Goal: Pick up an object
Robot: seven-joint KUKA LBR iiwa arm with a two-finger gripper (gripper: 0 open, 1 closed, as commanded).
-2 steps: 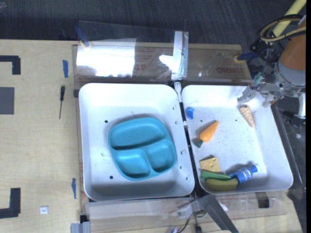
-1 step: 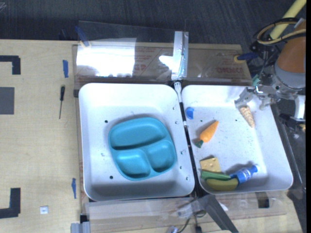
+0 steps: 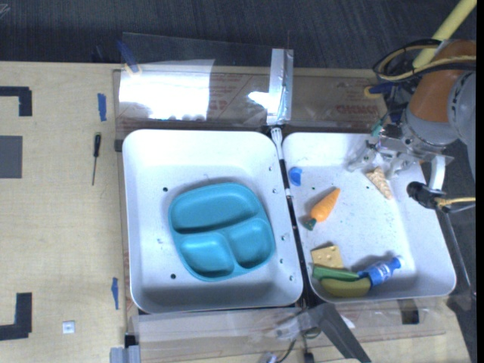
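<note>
Underneath, pale wooden bench (image 3: 53,225) meets dark floor (image 3: 189,6).

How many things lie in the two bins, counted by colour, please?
Blue: 3, the divided tray, the small cap, the bottle
Orange: 1, the carrot
Yellow: 2, the cheese wedge, the banana
Tan: 1, the piece near the gripper
Total: 7

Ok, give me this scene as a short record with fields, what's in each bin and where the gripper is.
left bin: blue divided tray
right bin: toy carrot, cheese wedge, banana, blue bottle, small blue piece, tan object
gripper: over right bin's far right corner, beside the tan object
grasp: cannot tell
</note>
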